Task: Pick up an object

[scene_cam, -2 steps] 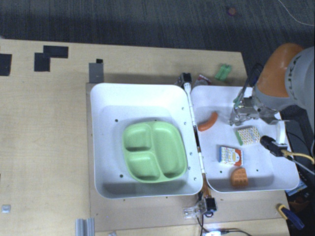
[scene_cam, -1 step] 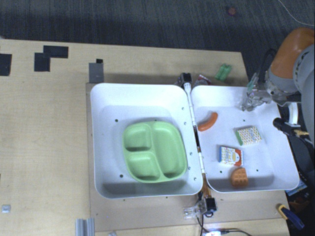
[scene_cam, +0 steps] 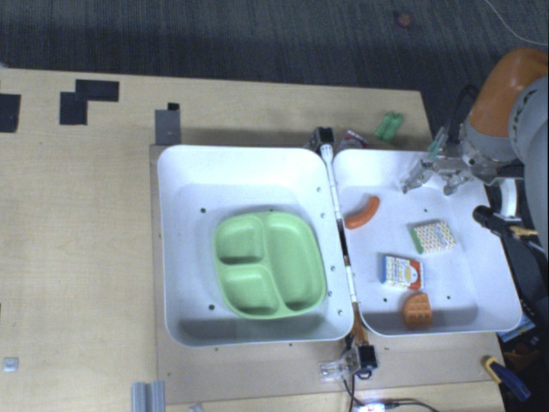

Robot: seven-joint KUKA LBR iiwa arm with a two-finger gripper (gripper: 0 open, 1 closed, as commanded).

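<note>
The gripper (scene_cam: 433,174) hovers over the right bin's (scene_cam: 489,316) far edge, fingers spread and holding nothing. The orange sausage (scene_cam: 361,213) lies nearby to its left, apart.

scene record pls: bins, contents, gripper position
left bin: green divided plate
right bin: orange sausage-shaped toy, patterned packet, small carton, orange-brown block
gripper: over right bin's far right corner, apart from all four items
bench behind bins: green object
</note>
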